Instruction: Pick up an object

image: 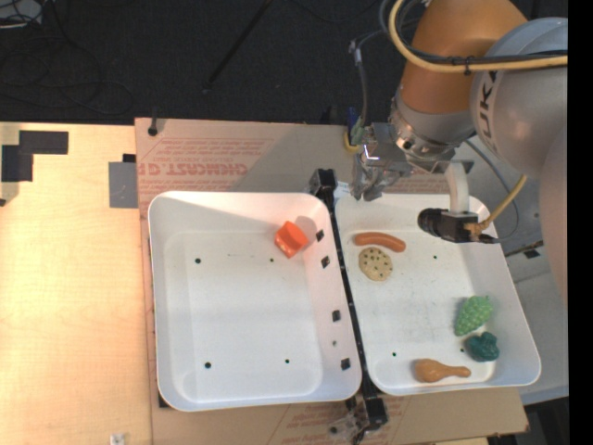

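My gripper (369,185) hangs over the back left corner of the right bin (519,360), close to the divider between the bins. Just in front of it lie an orange-red sausage (381,241) and a round speckled cookie (374,264). Further forward on the right of that bin are a light green bunch (473,313), a dark green piece (482,346) and a tan drumstick (441,371). A small orange block (291,238) rests in the left bin (176,341), near its back right corner. I see nothing in the gripper.
The two white bins sit side by side on brown cardboard (222,160), joined by black clips (335,315) along the shared edge. Pale wooden bench (65,295) stretches to the left. The grey and orange arm (463,54) looms over the right bin's back.
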### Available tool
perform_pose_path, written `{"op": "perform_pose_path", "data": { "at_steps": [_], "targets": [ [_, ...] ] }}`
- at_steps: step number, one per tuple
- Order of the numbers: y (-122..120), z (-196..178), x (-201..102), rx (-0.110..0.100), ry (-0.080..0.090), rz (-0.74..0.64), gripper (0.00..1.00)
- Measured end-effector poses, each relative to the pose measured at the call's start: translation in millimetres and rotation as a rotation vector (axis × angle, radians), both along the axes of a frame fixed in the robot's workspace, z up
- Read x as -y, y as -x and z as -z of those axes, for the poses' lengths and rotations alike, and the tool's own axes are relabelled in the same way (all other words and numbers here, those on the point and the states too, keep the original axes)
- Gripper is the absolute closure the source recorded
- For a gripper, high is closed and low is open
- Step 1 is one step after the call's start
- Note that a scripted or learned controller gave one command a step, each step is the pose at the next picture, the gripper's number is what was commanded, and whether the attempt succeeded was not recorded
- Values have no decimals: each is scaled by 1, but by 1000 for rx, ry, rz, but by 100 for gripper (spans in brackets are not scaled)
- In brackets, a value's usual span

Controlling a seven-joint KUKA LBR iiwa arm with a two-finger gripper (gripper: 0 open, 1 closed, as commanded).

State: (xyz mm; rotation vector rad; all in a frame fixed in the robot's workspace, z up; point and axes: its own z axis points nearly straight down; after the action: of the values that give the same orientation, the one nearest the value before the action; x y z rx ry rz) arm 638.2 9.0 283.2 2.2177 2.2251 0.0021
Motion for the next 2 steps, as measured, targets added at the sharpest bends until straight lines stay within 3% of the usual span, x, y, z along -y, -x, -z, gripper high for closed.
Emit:
{"op": "perform_pose_path", "data": {
  "at_steps": [1, 2],
  "targets": [
    [22, -14, -25, -4, 0, 0, 100],
    [34, -18, -25, -6, 1, 1, 100]
  ]
}}
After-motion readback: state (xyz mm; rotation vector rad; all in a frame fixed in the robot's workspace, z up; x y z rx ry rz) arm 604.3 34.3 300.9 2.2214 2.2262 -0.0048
